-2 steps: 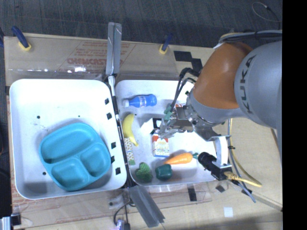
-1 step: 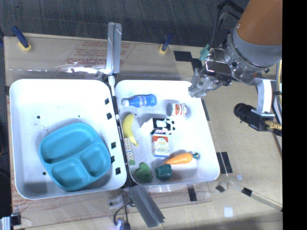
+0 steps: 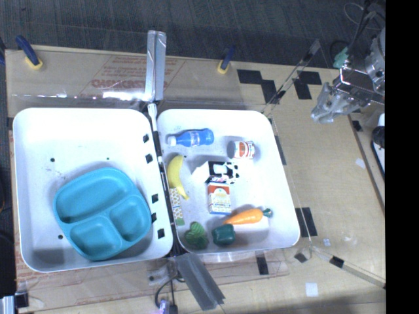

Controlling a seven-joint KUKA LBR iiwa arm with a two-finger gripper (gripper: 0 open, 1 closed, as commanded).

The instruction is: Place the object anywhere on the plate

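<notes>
A blue plate (image 3: 101, 213) with three compartments lies in the left bin (image 3: 39, 129), towards its front. The right bin (image 3: 275, 175) holds a blue bottle (image 3: 191, 137), a red can (image 3: 243, 150), a banana (image 3: 175, 174), a cow-print milk carton (image 3: 220, 190), a carrot (image 3: 245, 216), a green pepper (image 3: 223, 235) and a dark green vegetable (image 3: 195, 236). My gripper (image 3: 325, 108) hangs over the bare bench to the right of the right bin, beyond its far right corner. It is well apart from every object and holds nothing that I can see.
A metal divider post (image 3: 156, 64) stands at the back between the bins. Blue clamps (image 3: 29, 52) sit on the bench's far edge. Thin rods (image 3: 294, 70) slant across the bench near the gripper.
</notes>
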